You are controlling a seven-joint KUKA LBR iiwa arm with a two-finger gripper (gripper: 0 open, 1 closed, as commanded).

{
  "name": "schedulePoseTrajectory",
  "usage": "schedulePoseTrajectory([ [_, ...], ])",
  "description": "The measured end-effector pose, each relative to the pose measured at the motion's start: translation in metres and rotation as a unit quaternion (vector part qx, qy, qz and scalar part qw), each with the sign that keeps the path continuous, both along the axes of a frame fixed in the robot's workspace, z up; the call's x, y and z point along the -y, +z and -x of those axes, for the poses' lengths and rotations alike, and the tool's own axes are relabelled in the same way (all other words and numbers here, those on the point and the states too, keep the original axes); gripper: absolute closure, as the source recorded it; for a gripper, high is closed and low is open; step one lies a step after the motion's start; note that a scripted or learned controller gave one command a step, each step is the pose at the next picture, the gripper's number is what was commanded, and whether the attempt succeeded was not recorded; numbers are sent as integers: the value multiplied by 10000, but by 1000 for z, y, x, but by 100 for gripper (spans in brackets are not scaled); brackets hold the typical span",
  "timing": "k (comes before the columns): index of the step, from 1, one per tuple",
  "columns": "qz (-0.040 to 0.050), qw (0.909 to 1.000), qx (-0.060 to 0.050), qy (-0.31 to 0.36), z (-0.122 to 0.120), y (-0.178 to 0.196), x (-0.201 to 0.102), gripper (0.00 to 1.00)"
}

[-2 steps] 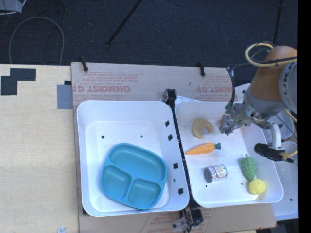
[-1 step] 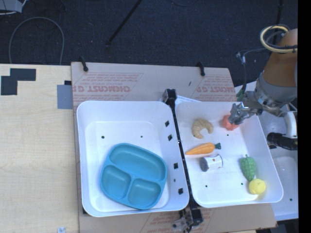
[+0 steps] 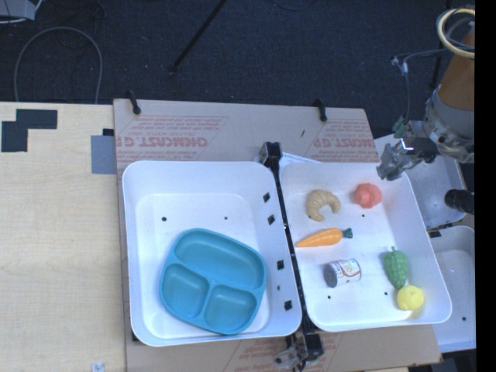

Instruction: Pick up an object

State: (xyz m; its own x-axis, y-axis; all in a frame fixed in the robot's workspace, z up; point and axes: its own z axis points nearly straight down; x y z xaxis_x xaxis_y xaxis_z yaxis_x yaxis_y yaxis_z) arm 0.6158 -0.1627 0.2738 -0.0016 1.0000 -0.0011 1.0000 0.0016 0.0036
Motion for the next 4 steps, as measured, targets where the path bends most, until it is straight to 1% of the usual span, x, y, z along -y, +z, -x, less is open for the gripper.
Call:
schedulePoseTrajectory([
  [1, -14, 10000, -33, 10, 6, 2, -52, 100],
  [2, -15, 10000, -37, 16, 0, -7, -111, 100],
  [4, -12, 10000, -43, 16, 20, -30, -227, 100],
])
